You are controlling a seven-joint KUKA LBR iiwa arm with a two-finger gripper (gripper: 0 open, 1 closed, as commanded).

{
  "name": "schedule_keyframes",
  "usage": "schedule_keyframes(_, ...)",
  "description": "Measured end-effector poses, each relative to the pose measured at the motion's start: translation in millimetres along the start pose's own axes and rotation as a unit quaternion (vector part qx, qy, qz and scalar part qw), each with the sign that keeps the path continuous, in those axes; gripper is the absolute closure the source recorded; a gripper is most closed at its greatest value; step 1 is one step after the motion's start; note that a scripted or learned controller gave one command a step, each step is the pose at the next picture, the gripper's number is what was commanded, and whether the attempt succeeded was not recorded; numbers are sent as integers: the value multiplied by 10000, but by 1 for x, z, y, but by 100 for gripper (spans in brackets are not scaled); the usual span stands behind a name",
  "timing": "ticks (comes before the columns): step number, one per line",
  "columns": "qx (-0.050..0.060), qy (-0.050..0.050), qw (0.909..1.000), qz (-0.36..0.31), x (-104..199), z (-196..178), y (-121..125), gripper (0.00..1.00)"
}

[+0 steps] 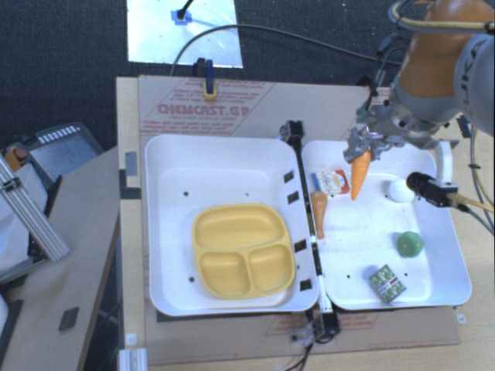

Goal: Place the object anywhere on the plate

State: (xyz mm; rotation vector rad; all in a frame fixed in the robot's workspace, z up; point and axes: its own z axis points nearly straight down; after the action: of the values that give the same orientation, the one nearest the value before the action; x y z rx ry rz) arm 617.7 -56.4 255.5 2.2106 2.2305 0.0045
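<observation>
A yellow plate (232,230) with three compartments lies in the left bin (170,176), toward its front. Over the right bin (452,277), near its back left corner, my gripper (362,151) is shut on the thick end of an orange carrot (359,178). The carrot hangs point down, lifted above the bin floor. It is to the right of the plate, across the divider between the bins.
In the right bin lie a second carrot (318,212) along the left wall, a small printed packet (331,181), a white egg (401,190), a green ball (410,243) and a green box (387,283). A black clamp (292,133) sits at the divider's back end.
</observation>
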Motion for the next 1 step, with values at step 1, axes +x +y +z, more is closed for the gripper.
schedule_keyframes(1, 11, 6, 10000, -6, 59, -1, -4, 100)
